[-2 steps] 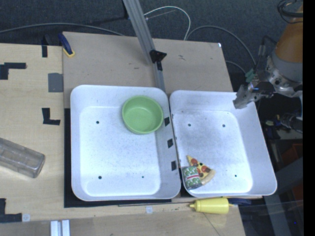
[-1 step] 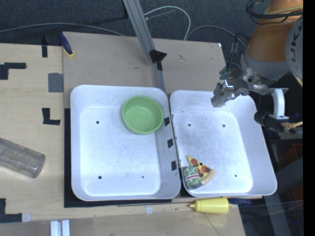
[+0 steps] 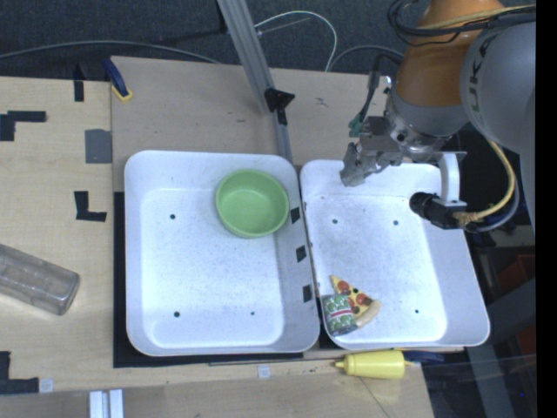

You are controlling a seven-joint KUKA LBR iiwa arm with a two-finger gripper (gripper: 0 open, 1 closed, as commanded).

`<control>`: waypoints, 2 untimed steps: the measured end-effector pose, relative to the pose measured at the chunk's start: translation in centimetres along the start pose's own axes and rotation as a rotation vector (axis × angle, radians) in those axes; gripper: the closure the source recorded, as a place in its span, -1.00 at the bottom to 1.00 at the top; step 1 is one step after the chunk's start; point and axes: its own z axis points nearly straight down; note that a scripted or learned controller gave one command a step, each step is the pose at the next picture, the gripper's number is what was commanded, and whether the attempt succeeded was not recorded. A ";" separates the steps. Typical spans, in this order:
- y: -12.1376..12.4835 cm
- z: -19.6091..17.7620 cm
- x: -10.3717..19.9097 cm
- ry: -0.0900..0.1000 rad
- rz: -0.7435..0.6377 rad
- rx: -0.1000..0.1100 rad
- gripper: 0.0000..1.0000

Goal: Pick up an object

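Observation:
A green bowl (image 3: pixel 252 202) sits upright in the far part of the left bin (image 3: pixel 157 259). In the right bin (image 3: pixel 435 268), a toy pizza slice (image 3: pixel 349 305) lies near the front left corner. My gripper (image 3: pixel 357 171) hangs over the far left corner of the right bin, well away from the pizza slice and to the right of the bowl. Nothing shows between its fingers.
A yellow bottle (image 3: pixel 372 364) lies on the bench just in front of the right bin. A clear plastic cup (image 3: pixel 33 279) lies at the left edge. A grey metal pole (image 3: pixel 252 55) slants across the far side. Black tape marks dot the bench.

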 end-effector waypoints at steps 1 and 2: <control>0.8 0.1 5.1 0.000 -0.001 -0.001 1.00; 0.7 2.0 9.6 -0.001 0.000 0.001 1.00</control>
